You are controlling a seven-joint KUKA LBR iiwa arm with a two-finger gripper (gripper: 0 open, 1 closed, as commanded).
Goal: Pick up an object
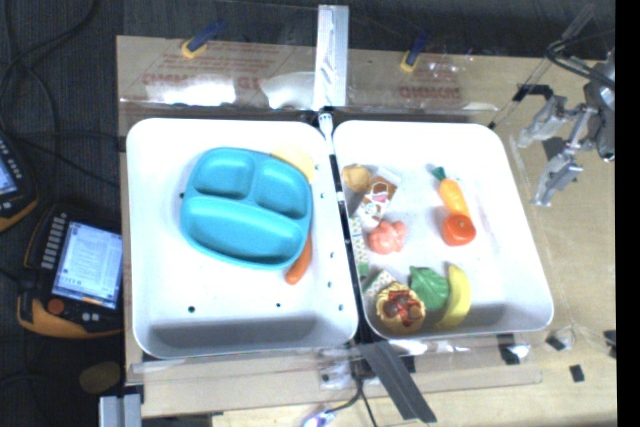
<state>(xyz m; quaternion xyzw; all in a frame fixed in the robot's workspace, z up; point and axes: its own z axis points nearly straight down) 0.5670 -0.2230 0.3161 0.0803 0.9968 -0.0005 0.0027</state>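
My gripper [546, 158] hangs outside the right bin [505, 155], just past its right rim, over the bench. Its two metal fingers [553, 183] stand apart, open, with nothing between them. Inside the right bin lie an orange carrot [452, 194], a small red-orange round piece [459, 231], a yellow banana [459, 296], a green leafy toy [431, 285], a round brown-and-red food toy [397, 307], a pink toy [386, 236] and a small printed box [377, 196]. None of them touches the gripper.
The left bin [150, 245] holds a blue divided plate [245, 205], with an orange carrot-like piece [298, 266] at its right edge and a yellow piece [293, 158] behind it. A clear panel with clips stands along the back. A handheld pendant [75, 265] lies at far left.
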